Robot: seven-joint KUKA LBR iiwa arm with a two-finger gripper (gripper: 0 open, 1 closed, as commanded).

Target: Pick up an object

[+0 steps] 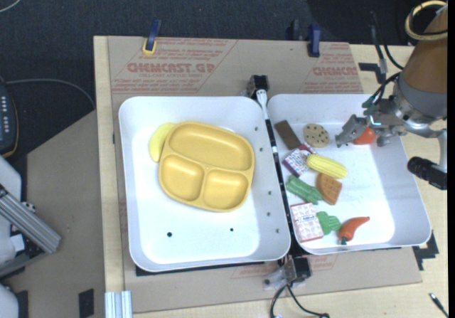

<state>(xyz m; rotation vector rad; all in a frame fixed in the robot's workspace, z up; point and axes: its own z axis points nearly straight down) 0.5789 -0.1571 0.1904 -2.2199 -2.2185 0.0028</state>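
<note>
My gripper (365, 131) hangs over the upper right part of the right bin (398, 188), on the grey arm with the orange band. A small red-orange object (365, 136) shows between its two grey fingers, which are shut on it. Left of the gripper lie a round cookie (316, 134) and a brown bar (286, 134). Further down are a corn cob (325, 165), a pink packet (295, 161), a green vegetable (304, 190), a brown waffle piece (329, 188), a white carton (306, 223) and a red chili (354, 226).
The left bin (142, 217) holds a yellow divided tray (206, 166) with a banana (159, 141) at its upper left edge. A black-edged divider (274, 160) separates the bins. Bare bin floor lies right of the waffle piece.
</note>
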